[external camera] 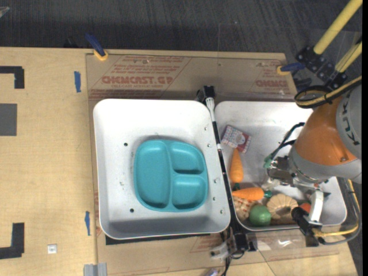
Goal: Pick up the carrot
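**A:** Heads up before you let it run. The carrot (236,167) is in the right bin (261,112), lying close to its left wall, about mid-height of the frame, pointing up and down. Trouble is there's a second orange thing (248,194) just below it, lying sideways, and it looks pretty carroty too. I can't say for sure which one your program means. If it goes for the nearest orange blob, you could end up with the wrong one.

**B:** Where's the gripper (287,183) at?

**A:** Lower right of the frame, hanging over the clutter in the bottom of the right bin, with the arm's orange band (322,142) above it. Can't tell if the jaws are apart or together, the wrist and cables hide them. Nothing visibly held.

**B:** So what bites you?

**A:** Crowding, mostly. The green ball (260,214) and the tan ridged thing (282,206) sit right by the sideways orange piece, so a drop there could catch two things or shove one away. The upright carrot is so near the wall that a jaw might land on the rim. There's also a small wrapper (236,137) just above it that could get dragged. The left bin (115,154) with the teal tray (171,175) is well apart, no worry there.
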`<state>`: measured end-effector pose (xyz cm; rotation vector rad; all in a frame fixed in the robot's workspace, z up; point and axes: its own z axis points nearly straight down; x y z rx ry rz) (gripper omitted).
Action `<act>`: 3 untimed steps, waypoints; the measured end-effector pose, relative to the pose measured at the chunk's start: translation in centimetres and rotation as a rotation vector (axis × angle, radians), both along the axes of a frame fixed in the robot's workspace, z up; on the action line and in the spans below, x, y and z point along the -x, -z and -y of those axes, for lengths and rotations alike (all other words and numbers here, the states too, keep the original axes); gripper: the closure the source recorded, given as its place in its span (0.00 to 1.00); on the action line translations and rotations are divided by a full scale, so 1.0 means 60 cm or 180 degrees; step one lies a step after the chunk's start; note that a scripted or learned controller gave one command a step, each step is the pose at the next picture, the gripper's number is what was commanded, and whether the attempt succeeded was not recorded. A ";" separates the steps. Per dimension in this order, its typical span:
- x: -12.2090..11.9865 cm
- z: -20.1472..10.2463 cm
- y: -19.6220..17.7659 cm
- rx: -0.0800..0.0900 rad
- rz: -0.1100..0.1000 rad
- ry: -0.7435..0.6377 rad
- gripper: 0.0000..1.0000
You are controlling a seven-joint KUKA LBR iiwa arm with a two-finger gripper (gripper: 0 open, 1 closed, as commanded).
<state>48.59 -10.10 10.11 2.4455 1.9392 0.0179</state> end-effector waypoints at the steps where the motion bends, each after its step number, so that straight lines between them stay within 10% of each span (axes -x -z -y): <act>1: 0.001 0.000 0.001 -0.0002 -0.0007 0.0000 0.00; 2: 0.005 -0.007 0.020 -0.0027 -0.0027 0.0443 0.00; 3: 0.008 -0.122 -0.140 -0.0046 -0.0058 0.0821 0.00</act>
